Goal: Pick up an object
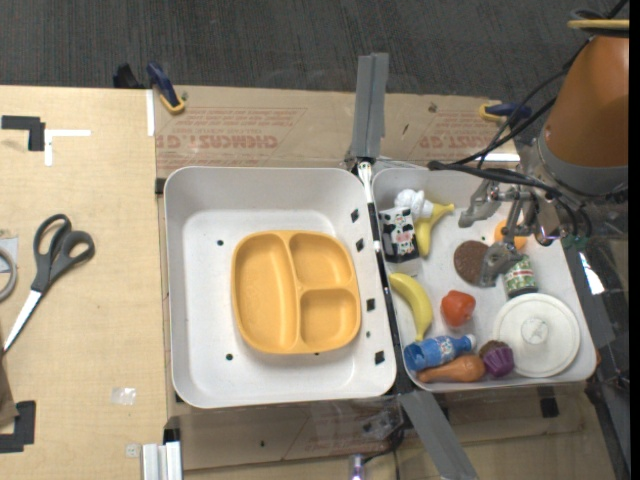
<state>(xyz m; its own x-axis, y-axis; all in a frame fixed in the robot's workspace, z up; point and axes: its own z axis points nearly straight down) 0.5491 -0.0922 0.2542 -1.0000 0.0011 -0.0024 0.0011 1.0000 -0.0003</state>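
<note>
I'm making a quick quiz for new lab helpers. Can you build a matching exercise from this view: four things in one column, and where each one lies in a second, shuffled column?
Things:
1. divided yellow plate
2. scissors
3. white lidded bowl
4. blue clamp

Places:
A. near right corner of the right bin
B. on the wooden bench, left of both bins
C. middle of the left bin
D. on the cardboard's far left edge, beyond the left bin

Pairs: 1-C, 2-B, 3-A, 4-D
</note>
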